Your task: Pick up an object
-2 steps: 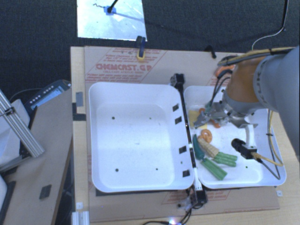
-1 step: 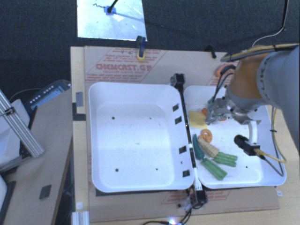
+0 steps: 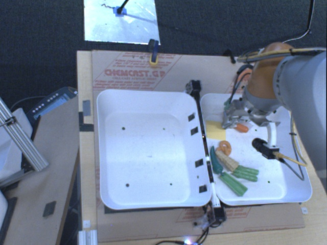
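In the right bin (image 3: 294, 188), the gripper (image 3: 232, 119) hovers over a yellow piece (image 3: 215, 132), finger state untellable; the flat piece could slip, or the orange piece (image 3: 242, 128) get nudged

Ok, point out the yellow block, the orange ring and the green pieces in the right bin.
yellow block (image 3: 215, 132), camera view, middle of its flat top.
orange ring (image 3: 224, 147), camera view, on its rim.
green pieces (image 3: 233, 184), camera view, middle of the nearest long piece.
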`<state>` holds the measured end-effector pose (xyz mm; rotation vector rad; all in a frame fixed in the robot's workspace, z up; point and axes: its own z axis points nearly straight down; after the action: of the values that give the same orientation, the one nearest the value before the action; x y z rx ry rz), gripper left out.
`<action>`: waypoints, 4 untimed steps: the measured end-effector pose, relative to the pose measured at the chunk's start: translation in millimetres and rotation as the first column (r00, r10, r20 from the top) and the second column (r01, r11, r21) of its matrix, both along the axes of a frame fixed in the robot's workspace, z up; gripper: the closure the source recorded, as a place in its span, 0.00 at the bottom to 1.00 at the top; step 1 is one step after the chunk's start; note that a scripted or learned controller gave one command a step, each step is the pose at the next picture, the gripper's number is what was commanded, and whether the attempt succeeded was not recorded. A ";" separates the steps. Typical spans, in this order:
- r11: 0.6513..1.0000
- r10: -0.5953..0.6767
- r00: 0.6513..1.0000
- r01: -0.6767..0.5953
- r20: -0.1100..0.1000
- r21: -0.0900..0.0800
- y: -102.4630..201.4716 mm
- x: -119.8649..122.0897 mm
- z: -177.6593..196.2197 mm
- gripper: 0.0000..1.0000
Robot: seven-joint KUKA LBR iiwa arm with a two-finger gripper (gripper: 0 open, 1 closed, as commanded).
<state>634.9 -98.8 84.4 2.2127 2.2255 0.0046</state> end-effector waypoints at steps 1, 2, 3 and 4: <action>1.000 0.012 1.000 -0.013 0.019 0.006 126.9 38.4 165.5 1.00; 1.000 0.007 1.000 -0.007 0.002 0.004 215.5 33.8 194.0 1.00; 1.000 0.004 1.000 -0.004 0.002 0.004 280.3 33.6 249.6 1.00; 1.000 0.004 1.000 -0.004 0.004 0.005 337.4 33.4 316.3 1.00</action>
<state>668.3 238.6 400.7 2.2085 2.2307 0.0146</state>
